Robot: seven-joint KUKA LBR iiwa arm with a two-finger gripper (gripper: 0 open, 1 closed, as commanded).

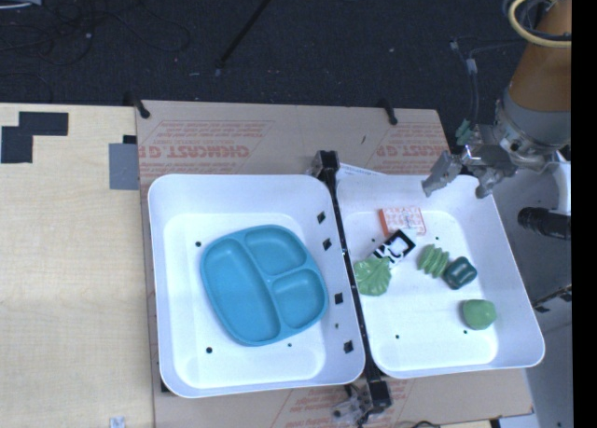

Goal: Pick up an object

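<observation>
Seen from above at a slant: two shallow white bins of smooth plastic, side by side on brown cardboard point(233, 142) over a pale wooden tabletop point(65, 277). In the left bin point(173, 230), a glossy blue divided plate point(263, 283) with rounded corners. In the right bin point(508, 324): a ridged green leaf point(372, 276), a black-and-white tag point(393, 248), an orange-printed card point(402, 221), a ribbed green piece point(432, 260) touching a dark teal block point(459, 273), and a rounded green lump point(478, 313) apart, near the right wall. Bare floor along the bin's near edge. Claw point(466, 177) spread open, gripping nothing, above the far right rim.
</observation>
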